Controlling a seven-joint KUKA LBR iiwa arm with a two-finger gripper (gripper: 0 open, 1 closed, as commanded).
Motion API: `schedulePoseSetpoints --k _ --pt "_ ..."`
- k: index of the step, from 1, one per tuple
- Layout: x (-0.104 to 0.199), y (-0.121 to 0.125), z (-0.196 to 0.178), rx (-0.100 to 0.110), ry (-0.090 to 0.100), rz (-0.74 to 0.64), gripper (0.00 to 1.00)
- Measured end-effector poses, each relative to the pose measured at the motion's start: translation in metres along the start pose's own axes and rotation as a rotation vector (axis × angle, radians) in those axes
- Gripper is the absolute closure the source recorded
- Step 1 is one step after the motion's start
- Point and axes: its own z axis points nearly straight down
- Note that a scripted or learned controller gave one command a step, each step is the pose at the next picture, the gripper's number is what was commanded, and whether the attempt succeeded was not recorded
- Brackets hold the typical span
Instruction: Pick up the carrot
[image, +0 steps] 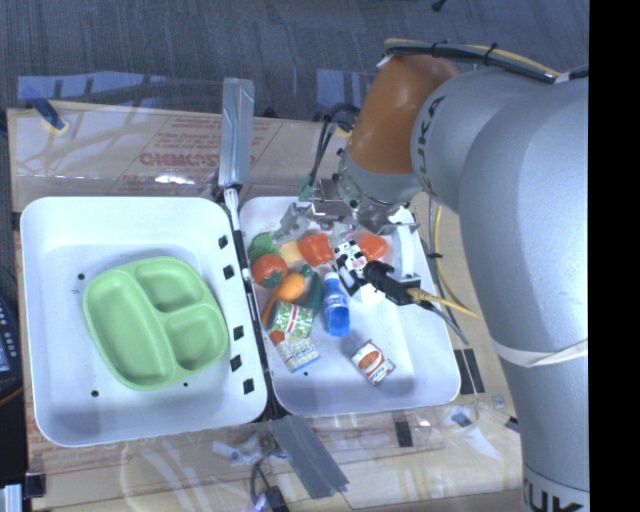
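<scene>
Carrot (292, 288) lies crowded among toys near the right bin's (430, 385) left wall; fingers' (330, 225) state unclear.

Bins (60, 400): smooth white plastic, slightly glossy.
Green tray (150, 320): moulded plastic, matt sheen.
Arm (500, 170): smooth grey casing, glossy orange band.
Blue bottle (336, 310): shiny plastic.
Small can (370, 362): printed label.
Bench (130, 150): brown board under clear, shiny film.
</scene>
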Motion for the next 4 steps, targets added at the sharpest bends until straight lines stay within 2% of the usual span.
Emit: schedulePoseSetpoints --k 1,2,3,4 --pt "-0.039 -0.038 0.098 -0.004 0.001 -0.097 0.0" --pt "-0.039 -0.038 0.088 -0.003 0.0 -0.101 1.0" --pt "-0.039 -0.038 0.088 -0.003 0.0 -0.101 0.0" --pt "-0.065 -0.005 0.079 -0.009 0.0 -0.278 0.0"
